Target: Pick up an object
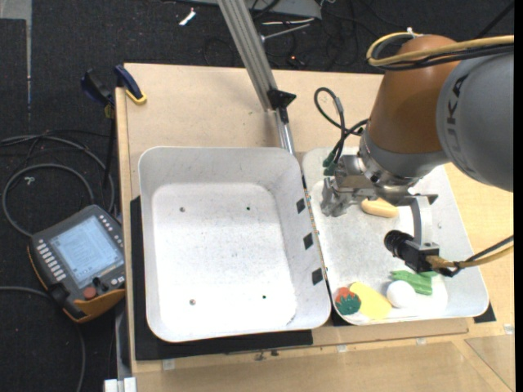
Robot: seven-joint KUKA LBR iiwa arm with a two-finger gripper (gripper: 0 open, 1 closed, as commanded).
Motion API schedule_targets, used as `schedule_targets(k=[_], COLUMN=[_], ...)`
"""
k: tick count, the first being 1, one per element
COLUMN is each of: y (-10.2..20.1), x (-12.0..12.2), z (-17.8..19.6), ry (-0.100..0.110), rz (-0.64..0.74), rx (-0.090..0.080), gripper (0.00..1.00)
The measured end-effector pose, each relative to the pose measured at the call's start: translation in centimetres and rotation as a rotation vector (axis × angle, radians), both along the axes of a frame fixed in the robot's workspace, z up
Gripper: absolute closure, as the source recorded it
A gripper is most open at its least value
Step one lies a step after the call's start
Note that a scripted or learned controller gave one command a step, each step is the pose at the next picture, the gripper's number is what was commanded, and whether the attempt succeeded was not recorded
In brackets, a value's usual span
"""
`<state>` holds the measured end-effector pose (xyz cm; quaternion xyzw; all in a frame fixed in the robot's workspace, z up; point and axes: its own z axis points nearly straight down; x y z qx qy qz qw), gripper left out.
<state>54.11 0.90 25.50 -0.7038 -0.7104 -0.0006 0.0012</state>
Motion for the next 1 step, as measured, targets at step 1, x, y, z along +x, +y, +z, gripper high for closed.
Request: schedule_targets(k=[1], y=[6.13], x=[-1.44], z=[-1.09], ry=[0.002], rz=[0.001], rx=[-0.001], gripper=[1.0])
